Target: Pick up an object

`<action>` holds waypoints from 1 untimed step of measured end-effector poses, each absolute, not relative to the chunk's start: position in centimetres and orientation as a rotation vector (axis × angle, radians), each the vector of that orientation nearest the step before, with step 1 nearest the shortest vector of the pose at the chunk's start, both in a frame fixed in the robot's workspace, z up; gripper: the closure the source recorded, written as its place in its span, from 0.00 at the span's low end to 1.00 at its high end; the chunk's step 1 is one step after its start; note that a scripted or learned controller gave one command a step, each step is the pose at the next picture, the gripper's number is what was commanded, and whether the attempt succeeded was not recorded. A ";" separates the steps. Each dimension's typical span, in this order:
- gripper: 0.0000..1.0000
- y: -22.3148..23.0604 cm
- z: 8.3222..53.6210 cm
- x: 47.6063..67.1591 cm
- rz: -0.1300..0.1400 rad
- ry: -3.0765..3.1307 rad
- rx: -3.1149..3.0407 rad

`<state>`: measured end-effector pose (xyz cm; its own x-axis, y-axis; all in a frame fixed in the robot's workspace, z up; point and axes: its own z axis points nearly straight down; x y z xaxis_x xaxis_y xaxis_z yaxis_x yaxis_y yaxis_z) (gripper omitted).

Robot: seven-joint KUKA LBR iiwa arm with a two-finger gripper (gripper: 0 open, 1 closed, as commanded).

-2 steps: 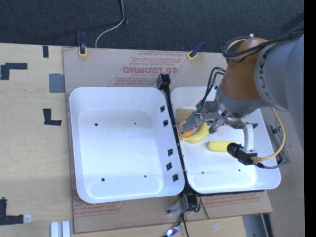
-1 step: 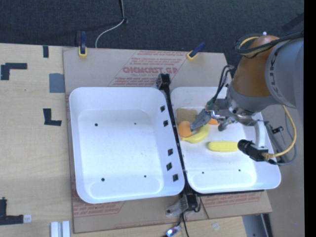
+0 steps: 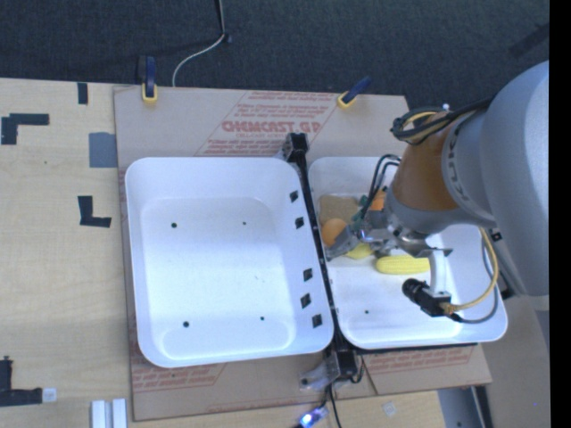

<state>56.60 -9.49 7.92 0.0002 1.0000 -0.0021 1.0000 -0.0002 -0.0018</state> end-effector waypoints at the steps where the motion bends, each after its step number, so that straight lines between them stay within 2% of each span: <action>1: 1.00 -9.5 9.5 56.7 -0.001 2.221 2.221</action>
